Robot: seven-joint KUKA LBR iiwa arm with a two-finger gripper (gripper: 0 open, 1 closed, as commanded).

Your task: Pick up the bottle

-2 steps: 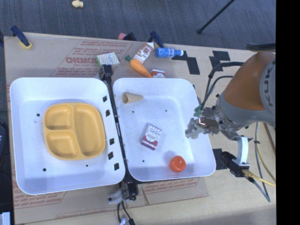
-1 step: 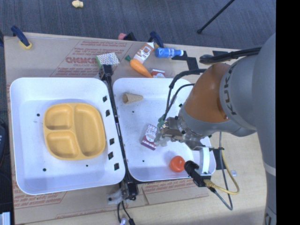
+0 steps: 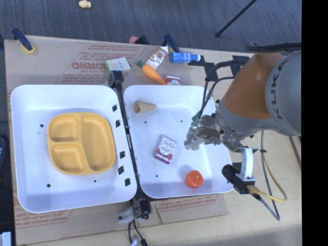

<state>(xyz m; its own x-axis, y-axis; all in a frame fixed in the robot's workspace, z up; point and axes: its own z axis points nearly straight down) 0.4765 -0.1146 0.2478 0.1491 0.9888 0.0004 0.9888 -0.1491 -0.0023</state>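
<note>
A blue bottle lies on its side on the cardboard behind the right bin. Beside it, to the left, lies a white bottle with an orange label. My gripper hangs low over the right side of the right bin, well in front of both bottles. Nothing shows in it. The grey arm with its orange band reaches in from the right and hides the bin's right rim.
In the right bin lie a wafer cone, a red and white carton and an orange ball. A yellow divided plate sits in the left bin. A carrot and small packets lie behind the bins.
</note>
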